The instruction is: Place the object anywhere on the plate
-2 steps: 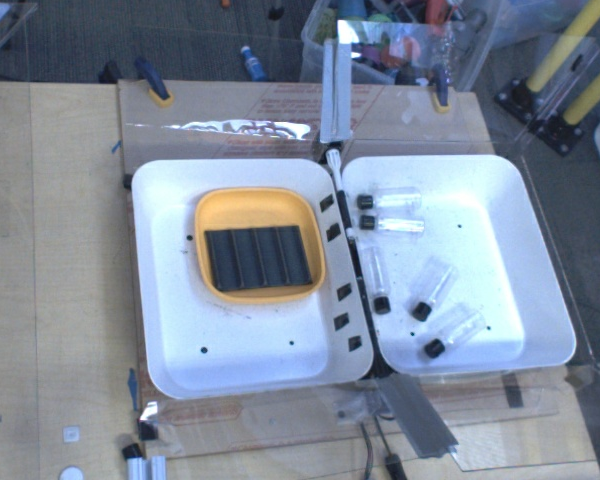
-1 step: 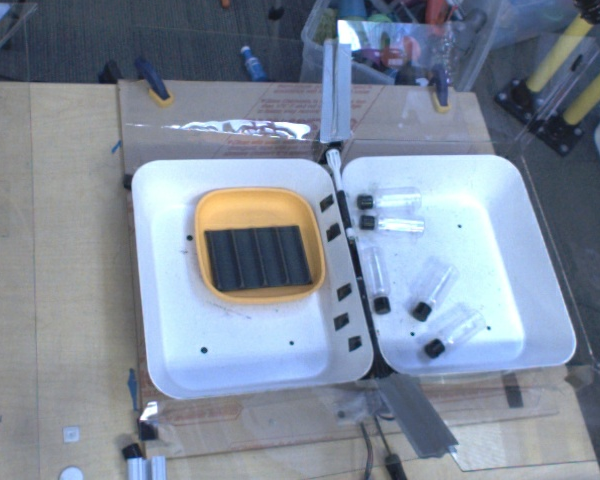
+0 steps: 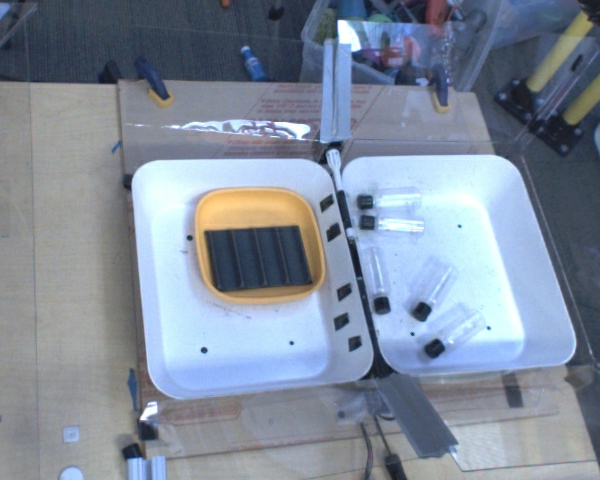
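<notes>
The yellow plate [image 3: 259, 243] sits in the left bin [image 3: 170, 348] with a dark ridged block [image 3: 258, 258] lying on it. Five small clear tubes [image 3: 392, 203] with black caps lie in the right bin [image 3: 520, 298], none on the plate, so the job looks not yet done. I cannot tell how the jaws stand.

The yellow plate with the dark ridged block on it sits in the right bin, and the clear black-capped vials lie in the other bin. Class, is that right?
Not quite. The camera view shows the yellow plate, with the dark ridged block on it, in the left bin, not the right. The clear black-capped vials lie in the other bin, the right bin.
</notes>
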Action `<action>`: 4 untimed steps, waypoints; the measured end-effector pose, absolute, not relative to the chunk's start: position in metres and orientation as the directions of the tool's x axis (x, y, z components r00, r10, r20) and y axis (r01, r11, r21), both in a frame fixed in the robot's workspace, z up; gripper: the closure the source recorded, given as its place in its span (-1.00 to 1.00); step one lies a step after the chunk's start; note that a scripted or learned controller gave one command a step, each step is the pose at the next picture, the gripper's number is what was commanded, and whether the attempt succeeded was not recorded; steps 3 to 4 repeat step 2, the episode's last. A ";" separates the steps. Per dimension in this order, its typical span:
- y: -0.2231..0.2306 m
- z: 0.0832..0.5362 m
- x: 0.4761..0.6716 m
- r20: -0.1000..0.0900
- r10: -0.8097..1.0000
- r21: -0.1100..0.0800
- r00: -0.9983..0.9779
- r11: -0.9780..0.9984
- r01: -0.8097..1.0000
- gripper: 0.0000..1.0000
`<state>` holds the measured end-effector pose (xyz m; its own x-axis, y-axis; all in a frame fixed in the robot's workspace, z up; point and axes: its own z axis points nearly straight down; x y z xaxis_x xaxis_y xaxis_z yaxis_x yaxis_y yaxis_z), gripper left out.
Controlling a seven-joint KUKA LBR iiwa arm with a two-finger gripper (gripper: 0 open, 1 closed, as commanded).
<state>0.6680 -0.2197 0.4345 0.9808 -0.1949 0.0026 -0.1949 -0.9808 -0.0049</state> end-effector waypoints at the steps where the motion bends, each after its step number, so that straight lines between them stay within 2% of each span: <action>1: -0.219 0.435 0.668 0.003 -0.194 -0.005 0.981 -0.981 -0.194 1.00; 4: -0.220 0.435 0.668 0.003 -0.194 -0.004 0.981 -0.981 -0.194 1.00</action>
